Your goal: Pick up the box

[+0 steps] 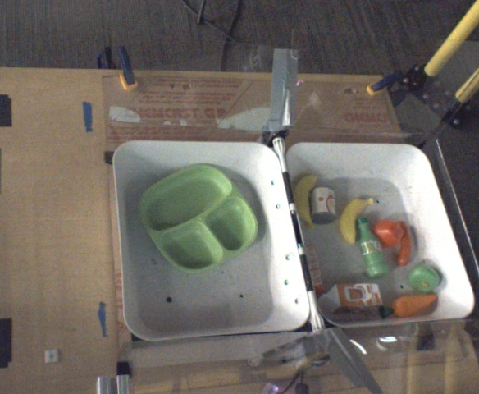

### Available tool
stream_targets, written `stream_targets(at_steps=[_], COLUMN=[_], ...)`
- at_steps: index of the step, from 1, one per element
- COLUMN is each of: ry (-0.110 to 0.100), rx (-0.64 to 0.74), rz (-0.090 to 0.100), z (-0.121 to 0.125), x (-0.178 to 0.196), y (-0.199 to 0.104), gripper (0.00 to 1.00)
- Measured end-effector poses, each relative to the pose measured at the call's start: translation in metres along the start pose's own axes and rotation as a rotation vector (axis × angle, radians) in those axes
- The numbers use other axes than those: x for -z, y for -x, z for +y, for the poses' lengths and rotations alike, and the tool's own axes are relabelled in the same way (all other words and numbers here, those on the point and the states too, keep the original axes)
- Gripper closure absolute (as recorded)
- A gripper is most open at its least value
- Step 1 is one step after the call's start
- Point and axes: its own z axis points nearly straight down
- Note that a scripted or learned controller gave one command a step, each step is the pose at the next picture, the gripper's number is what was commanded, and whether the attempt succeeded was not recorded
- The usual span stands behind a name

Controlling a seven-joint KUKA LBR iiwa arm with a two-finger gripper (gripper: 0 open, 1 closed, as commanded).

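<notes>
Where the right bin (436, 179) meets its near wall, we see the orange-and-white box (353, 295) lying flat, close to the divider between the 2 bins, with a carrot (413, 305) just beside it. A green bottle (371, 255) and 2 bananas (354, 218) lie behind it. The left bin (141, 302) holds a green divided tray (197, 217), with open floor around it.

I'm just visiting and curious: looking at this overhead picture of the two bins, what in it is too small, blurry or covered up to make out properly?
- Box, camera view: its printed label is too small and blurred to read.
- Small can: its markings are too blurred to read.
- Orange item beside the green bottle: too blurred to identify.
- Carrot: its left tip meets the box, so whether they touch is unclear.
- Red print on the cardboard behind the bins: too faint to read.
</notes>
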Motion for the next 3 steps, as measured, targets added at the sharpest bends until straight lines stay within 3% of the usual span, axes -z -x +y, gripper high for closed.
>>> stream_targets(at_steps=[1,2,3], ry=[-0.001,-0.001,-0.003], rx=[0.004,0.003,0.007], rz=[-0.002,-0.002,-0.004], z=[0.0026,0.0026,0.0051], x=[0.0078,0.0078,0.0157], y=[-0.0015,-0.0015,-0.0033], gripper=[1.0,0.0,1.0])
